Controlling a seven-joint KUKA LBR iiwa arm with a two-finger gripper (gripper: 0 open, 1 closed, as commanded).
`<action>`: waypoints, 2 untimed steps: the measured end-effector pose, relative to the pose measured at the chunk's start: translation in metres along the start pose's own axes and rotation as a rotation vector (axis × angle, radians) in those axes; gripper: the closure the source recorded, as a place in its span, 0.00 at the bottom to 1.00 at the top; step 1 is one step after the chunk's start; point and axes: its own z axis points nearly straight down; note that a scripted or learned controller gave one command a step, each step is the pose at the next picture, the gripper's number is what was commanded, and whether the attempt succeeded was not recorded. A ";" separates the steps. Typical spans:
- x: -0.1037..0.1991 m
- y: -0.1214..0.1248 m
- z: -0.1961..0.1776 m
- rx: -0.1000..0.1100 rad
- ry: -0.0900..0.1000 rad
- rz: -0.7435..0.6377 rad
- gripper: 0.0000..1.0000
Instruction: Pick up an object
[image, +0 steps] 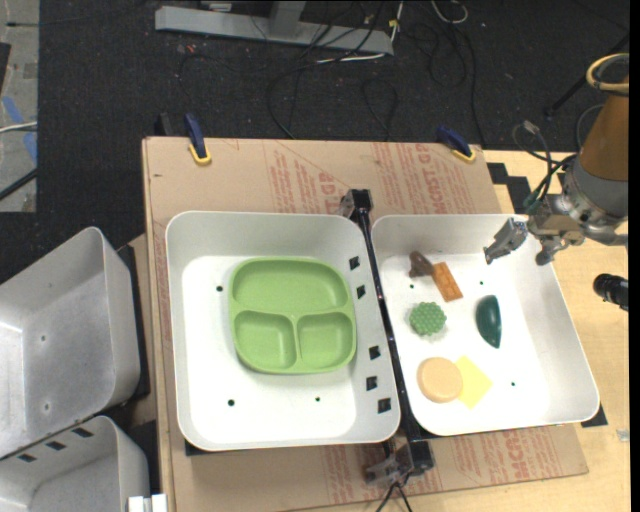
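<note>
Gripper (527, 243) hangs released over the right bin (575, 345), approach step; next, descend onto the dark green piece (489, 320)

Two bins side by side on bench. Left bin (190, 330): divided tray (293, 315) at centre. Right bin (560, 340): block (441, 278) toward back left, bumpy ball (428, 319) just in front of it, oval object (489, 321) right of ball, round disc (439, 380) at front, touching flat square (472, 381) on its right. Gripper (526, 244) above bin's back right edge.
</note>
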 end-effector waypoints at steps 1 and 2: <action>0.005 0.003 0.062 0.001 0.001 -0.002 0.00; 0.006 0.003 0.115 -0.001 0.000 -0.001 0.00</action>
